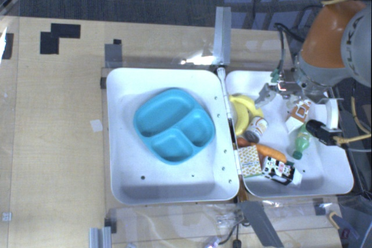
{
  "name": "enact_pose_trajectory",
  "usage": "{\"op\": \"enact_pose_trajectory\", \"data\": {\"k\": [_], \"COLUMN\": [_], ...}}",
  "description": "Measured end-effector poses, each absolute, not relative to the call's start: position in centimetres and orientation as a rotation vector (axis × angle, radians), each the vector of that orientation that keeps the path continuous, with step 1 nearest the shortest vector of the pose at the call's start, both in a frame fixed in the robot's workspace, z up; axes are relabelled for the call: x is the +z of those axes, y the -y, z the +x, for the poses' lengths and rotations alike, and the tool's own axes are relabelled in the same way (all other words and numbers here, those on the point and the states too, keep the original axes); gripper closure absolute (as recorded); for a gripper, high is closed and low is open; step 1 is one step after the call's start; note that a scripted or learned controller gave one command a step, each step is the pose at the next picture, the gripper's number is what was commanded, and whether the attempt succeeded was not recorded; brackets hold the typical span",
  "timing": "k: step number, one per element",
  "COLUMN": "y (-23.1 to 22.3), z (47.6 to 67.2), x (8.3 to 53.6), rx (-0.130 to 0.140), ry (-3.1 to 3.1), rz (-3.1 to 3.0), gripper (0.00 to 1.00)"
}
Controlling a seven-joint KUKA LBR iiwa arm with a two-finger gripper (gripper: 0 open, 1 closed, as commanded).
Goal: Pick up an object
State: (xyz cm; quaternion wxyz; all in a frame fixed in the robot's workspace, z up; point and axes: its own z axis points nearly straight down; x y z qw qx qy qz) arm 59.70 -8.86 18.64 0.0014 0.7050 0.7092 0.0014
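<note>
My gripper (278,89) hangs over the back of the right bin (334,180), under the grey wrist and orange band (325,38). Just to its left lies a yellow banana (243,108). A small bottle with a dark cap (254,129) lies beside the banana. An orange carrot (272,152) sits in front of them. A green bottle (300,142) lies toward the right, and a small brown and white packet (299,111) sits below the wrist. Nothing is visibly between the gripper's parts.
The left bin (125,183) holds a blue divided plate (173,125). In the right bin's front there is a patterned card box (250,161) and a black and white packet (280,171). A metal post (222,32) stands behind the bins' shared wall.
</note>
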Motion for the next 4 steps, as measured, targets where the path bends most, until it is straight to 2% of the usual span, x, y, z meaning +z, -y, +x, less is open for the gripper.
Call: {"op": "enact_pose_trajectory", "data": {"k": [1,2,3,4], "y": [9.7,9.0,9.0,5.4], "z": [65.9,66.8,67.1,67.0], "x": [10.4,8.8,10.2,18.7], "rx": [0.004,0.007,0.016,0.007], "ry": [-2.407,-2.484,-2.479,-2.273], "rz": [2.013,1.911,1.906,2.160], "gripper": [0.00,0.00,1.00,1.00]}}
